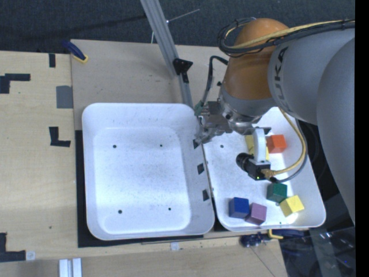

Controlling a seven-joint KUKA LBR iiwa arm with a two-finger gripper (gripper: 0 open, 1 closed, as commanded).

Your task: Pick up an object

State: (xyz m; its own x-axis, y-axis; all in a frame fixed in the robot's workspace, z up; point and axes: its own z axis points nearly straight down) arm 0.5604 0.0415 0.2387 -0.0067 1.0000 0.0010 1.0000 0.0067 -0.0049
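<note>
My gripper [204, 133] hangs over the top left corner of the right bin [316, 211], close to the wall between the two bins. Several small blocks lie in that bin. An orange block [277, 142] and a yellow piece [251, 142] sit to the gripper's right, partly behind a black cable fitting. Toward the front lie a green block [278, 192], a yellow block [292, 205], a blue block [238, 206] and a purple block [258, 213]. None of them touches the gripper.
The left bin [138, 166] is white with faint grey scuffs. A slanted metal pole [164, 36] runs from the top down to the bins' back edge. The arm's orange band and grey body [300, 68] cover the back right.
</note>
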